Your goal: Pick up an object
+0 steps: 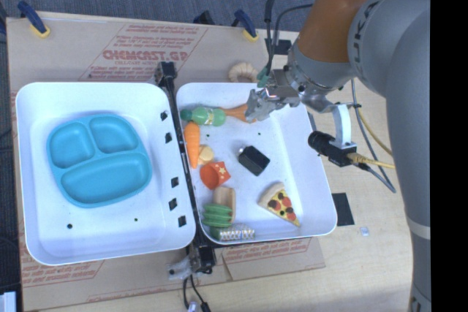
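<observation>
Not done yet. Down low over the right bin [314,179], near its top edge, in the upper middle of the frame: the gripper [260,104]. Can't tell if open or shut. Touching or almost touching an orange piece [235,112] beside the green toy [203,115]; nothing seen lifted. Lying lower in the same bin: carrot [191,143], black block [253,159], pizza slice [278,203]. On the left, a blue tray [99,159]. Left to do: grab one toy and lift.

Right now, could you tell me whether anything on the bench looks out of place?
One thing: a small beige, ring-shaped item lies on the cardboard just behind the right white bin, outside both bins, while the other toy foods sit inside that bin.
</observation>
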`<state>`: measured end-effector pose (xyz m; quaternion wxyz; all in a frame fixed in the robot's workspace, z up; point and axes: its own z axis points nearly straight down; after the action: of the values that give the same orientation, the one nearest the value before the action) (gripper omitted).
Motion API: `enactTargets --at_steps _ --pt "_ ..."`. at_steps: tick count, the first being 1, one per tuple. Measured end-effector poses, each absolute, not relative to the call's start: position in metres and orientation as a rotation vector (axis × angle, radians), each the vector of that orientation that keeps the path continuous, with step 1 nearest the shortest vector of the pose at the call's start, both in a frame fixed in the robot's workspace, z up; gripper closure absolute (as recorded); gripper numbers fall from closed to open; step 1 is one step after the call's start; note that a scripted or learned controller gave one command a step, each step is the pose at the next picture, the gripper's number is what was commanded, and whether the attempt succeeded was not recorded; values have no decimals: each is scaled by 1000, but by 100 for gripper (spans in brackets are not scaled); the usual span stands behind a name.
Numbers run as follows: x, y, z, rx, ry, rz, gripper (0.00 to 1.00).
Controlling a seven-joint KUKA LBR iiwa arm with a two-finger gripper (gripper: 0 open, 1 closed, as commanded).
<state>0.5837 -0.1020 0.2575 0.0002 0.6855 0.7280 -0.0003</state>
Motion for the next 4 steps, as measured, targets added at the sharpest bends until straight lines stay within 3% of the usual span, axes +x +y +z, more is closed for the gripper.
enactTargets --at_steps 1,2,3,4 --pt "583 -102 256 2154 2289 -3 0" --pt "649 -99 95 2195 2254 -6 0" --pt "573 -94 91 2291 2155 -5 0" --pt "657 -101 118 2247 2197 -1 0"
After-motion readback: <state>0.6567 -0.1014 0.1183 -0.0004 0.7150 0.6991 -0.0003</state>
